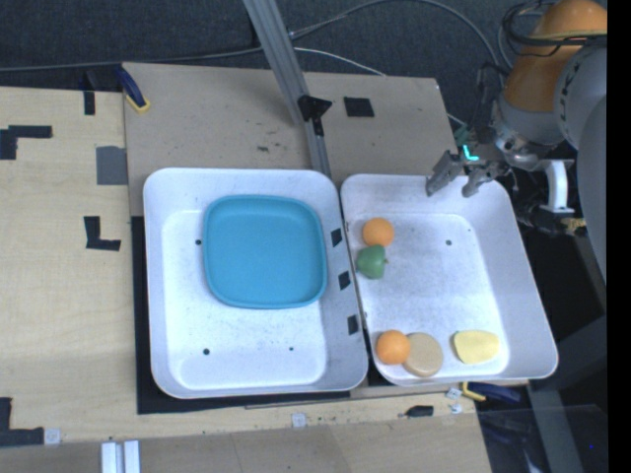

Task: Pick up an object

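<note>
The right bin [493,264] holds an orange ball [377,232] with a green ball [372,261] just below it near the left wall. Along its front edge lie another orange ball [392,347], a tan round piece [424,355] and a yellow piece [476,346]. My gripper [455,181] hangs over the bin's far right corner, well away from all of them. Its two dark fingers [440,176] are spread apart with nothing between them.
The left bin [168,294] carries a blue square plate [264,250]. A grey metal post [286,67] slants up behind the bins. Cables run over the dark floor at the back. The bench top stretches to the left.
</note>
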`<state>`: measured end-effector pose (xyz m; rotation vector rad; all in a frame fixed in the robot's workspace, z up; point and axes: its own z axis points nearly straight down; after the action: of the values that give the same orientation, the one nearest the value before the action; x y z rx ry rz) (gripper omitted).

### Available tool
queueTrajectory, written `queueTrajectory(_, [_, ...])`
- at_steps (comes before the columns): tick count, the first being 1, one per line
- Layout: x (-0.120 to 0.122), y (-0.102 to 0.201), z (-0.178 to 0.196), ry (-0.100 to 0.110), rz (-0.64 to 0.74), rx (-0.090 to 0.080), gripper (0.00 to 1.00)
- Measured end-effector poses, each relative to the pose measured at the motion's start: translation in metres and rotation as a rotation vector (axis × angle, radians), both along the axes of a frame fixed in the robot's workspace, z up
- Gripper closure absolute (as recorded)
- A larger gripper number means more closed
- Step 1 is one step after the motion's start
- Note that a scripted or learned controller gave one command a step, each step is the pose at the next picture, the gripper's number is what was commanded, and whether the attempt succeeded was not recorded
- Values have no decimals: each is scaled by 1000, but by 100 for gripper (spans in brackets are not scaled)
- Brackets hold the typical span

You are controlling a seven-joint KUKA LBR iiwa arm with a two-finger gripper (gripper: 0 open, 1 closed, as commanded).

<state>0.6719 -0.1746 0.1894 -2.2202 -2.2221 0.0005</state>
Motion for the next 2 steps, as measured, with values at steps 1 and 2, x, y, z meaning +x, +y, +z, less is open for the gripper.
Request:
queueTrajectory(1, [0, 0, 0, 0, 0, 0, 0])
queueTrajectory(2, [-11, -1, -55, 4, 0, 0, 0])
